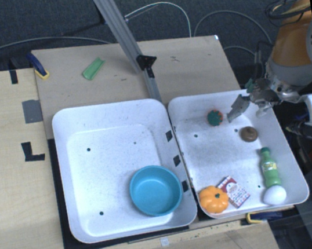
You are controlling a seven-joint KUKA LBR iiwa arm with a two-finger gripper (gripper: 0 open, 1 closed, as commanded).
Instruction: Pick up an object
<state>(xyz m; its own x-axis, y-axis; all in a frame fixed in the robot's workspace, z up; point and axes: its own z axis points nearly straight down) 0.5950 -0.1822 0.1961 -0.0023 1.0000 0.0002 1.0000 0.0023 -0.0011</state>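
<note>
My gripper point(248, 110) hangs over the far right part of the right bin point(191, 105). Its fingers are spread open with nothing between them. Just left of it lies a small teal ball point(215, 118). A brown lump point(248, 133) sits a little below it. Toward the bin's front stand a green bottle point(269, 166), a white egg-shaped thing point(274, 195), a red and white packet point(234, 190) and an orange pumpkin point(214, 199).
The left bin point(85, 120) holds a blue bowl point(155, 189) at its front right. A slanted metal pole point(124, 32) ends at the bins' far edge. A green block point(93, 69) and a blue clamp point(38, 66) lie on the bench behind.
</note>
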